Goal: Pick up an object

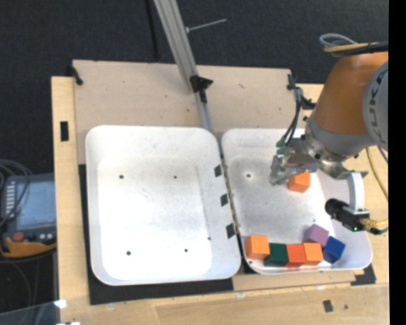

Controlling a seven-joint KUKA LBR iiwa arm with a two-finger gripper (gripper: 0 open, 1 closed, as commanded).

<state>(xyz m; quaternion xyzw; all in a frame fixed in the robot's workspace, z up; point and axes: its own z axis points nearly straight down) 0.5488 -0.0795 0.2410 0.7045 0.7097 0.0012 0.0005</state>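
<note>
The right bin holds several small blocks. One orange block lies in the bin's middle right, partly covered by the gripper, which hangs directly over its upper left edge. Whether the block is gripped is hidden by the wrist. Along the bin's front wall sit an orange block, a green block, two more orange blocks, a blue block and a purple block.
The left bin lies beside the right one, parted by a ridge with black clips. A slanted metal pole rises behind the bins. A black fitting hangs off the arm over the right bin's right wall.
</note>
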